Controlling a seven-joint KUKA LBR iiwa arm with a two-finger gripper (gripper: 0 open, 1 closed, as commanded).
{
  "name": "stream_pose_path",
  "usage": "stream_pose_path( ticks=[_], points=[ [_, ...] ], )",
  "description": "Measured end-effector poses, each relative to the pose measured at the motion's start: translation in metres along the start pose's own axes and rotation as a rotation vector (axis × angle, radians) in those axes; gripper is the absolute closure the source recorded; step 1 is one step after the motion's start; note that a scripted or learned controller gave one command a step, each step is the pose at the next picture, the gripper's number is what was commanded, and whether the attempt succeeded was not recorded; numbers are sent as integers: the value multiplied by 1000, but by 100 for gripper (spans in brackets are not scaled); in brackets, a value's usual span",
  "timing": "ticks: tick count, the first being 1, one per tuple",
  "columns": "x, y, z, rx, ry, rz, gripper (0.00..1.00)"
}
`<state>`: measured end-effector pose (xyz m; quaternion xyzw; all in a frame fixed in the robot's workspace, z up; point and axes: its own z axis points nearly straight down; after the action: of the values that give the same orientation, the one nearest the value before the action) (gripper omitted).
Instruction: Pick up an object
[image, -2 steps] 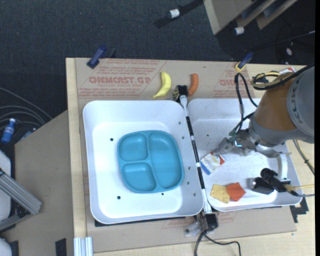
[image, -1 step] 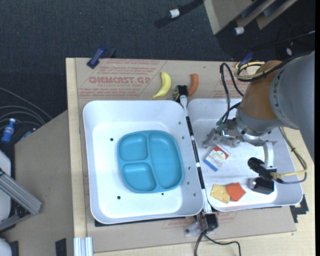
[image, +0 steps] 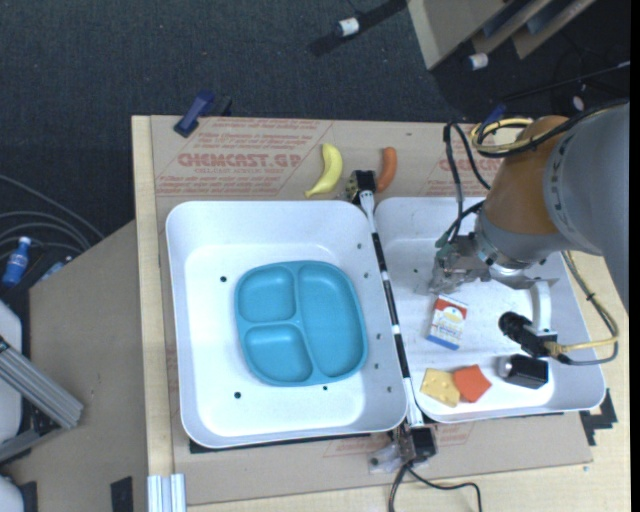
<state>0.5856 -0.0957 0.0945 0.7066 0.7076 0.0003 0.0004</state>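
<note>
- Camera view: the gripper (image: 452, 268) hangs low in the right bin (image: 410, 225). Whether it is spread or closed I cannot tell, and nothing shows held in it.
- The small carton (image: 448, 323) lies just below the gripper, the nearest candidate, apart from the other objects and so easy to reach.
- Further from the gripper, the yellow block (image: 439, 386) and the orange block (image: 472, 382) touch each other at the near rim, crowded.
- The blue divided plate (image: 299, 321) sits in the left bin (image: 200, 250), well apart.
</note>
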Motion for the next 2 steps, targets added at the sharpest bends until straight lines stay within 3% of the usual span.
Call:
stream_pose_path(
  ticks=[1,2],
  points=[
    [0,0,0,0,0,0,0],
    [0,58,10,0,0,0,0]
  ],
)
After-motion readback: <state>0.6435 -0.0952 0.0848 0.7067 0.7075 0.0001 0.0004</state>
